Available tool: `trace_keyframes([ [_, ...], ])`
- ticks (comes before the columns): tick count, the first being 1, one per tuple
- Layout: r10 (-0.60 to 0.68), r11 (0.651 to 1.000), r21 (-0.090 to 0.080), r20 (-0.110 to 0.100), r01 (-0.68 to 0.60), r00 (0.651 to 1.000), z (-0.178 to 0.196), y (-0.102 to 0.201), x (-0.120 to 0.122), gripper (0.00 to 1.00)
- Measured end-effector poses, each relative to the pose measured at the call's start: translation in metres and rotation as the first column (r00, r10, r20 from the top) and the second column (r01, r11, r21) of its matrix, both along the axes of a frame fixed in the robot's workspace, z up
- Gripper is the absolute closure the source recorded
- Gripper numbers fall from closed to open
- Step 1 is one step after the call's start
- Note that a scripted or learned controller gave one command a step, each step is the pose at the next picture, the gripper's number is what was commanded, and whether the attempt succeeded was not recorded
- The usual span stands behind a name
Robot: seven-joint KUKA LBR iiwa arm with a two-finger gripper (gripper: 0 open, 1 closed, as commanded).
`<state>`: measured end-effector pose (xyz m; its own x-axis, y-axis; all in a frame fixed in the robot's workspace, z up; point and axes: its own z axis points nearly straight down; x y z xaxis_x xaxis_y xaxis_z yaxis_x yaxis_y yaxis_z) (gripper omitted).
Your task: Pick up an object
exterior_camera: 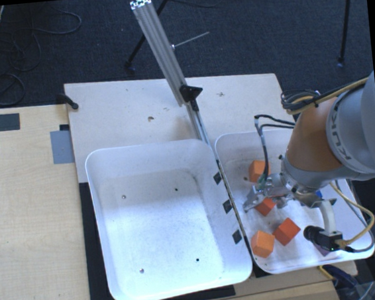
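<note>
Left bin (pixel 158 249) sits beside the right bin (pixel 231 155), with the arm (pixel 326 141) reaching in over the right one. Gripper (pixel 262 198) is low in the right bin, over a red-orange block (pixel 267 206); finger state: cannot tell. Three more blocks lie near: orange (pixel 257 169), orange (pixel 263 243), red-orange (pixel 286 231).

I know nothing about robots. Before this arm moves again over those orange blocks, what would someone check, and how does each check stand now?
1. Blocks to pick lie in the right bin: ok, four orange ones.
2. Gripper is over that bin: ok.
3. A target lies close: ok, the middle block sits right beside the gripper.
4. Block held between the jaws: cannot tell.
5. Neighbours crowding the target: ok, the front-left block and the front-right block lie apart from it.
</note>
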<state>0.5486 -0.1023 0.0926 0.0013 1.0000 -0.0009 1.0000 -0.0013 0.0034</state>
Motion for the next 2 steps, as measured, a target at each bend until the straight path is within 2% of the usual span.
trace_keyframes([
  [1,-0.007,1.000,0.002,-0.001,0.007,1.000,0.010,-0.001,0.000,1.00],
  [2,0.007,1.000,0.003,0.002,-0.007,1.000,0.102,0.065,0.030,1.00],
])
